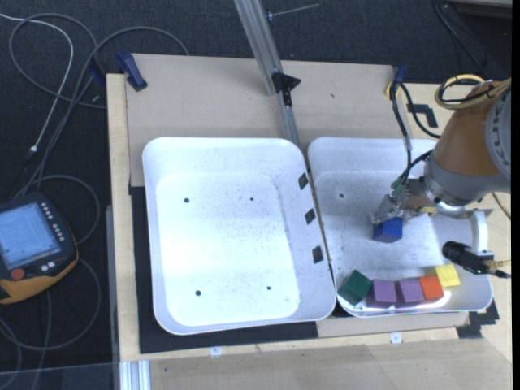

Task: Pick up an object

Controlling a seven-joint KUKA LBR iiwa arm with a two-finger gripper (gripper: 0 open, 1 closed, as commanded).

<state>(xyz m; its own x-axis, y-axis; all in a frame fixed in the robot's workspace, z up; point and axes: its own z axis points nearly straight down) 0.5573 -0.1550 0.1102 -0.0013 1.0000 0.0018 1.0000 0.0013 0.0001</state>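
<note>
Blue block (388,231): small cube, saturated blue, sitting directly under the gripper (387,216) in the right bin (349,165). Fingers appear to straddle its top; whether they clamp it, cannot tell. Below the jaws, along the bin's near wall: green block (355,286), purple block (383,292), violet block (411,290), orange block (431,287), yellow block (448,277), in a row. Open bin floor left of and above the jaws. Left bin (162,157) well apart. No readable writing.
</note>
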